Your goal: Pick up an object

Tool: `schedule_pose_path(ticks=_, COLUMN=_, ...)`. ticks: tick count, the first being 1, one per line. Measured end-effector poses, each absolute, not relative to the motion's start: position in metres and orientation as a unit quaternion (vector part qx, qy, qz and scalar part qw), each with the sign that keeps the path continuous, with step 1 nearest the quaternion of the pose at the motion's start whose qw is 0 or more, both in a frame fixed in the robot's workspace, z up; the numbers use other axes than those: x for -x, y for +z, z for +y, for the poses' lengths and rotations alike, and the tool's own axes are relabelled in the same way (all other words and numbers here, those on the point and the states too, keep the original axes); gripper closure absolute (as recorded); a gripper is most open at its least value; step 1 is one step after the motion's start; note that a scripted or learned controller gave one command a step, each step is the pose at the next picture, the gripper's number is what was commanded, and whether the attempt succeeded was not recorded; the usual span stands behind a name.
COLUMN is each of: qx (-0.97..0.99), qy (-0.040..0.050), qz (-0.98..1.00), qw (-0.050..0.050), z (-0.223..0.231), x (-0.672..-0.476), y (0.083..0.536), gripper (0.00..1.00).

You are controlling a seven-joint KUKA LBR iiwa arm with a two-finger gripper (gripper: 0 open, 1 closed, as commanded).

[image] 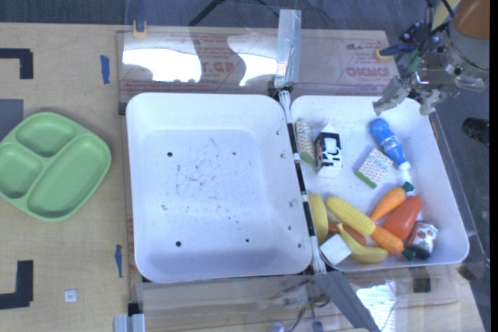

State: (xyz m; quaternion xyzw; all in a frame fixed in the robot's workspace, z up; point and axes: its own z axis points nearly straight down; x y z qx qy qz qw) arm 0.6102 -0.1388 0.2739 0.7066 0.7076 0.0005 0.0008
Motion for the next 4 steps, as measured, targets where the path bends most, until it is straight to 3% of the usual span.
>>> schedule_pose_path(ticks=1, qx=-0.725, qy=0.0002, qz=0.689, qw=0.0, z=-0.212, x=-0.63, y=0.127, gripper=0.0)
schedule_pose_path(ticks=2, qx=-0.713, qy=0.007, qz=0.701, qw=-0.003, z=-0.207, x=-0.644, y=0.088, gripper=0.0)
schedule_pose_path(ticks=3, qx=-0.713, qy=0.0048, qz=0.702, qw=0.002, z=-0.209, x=-0.645, y=0.099, gripper=1.0)
schedule_pose_path(ticks=4, qx=-0.711, qy=0.0007, qz=0.703, qw=0.001, z=-0.146, x=-0.657, y=0.209, gripper=1.0)
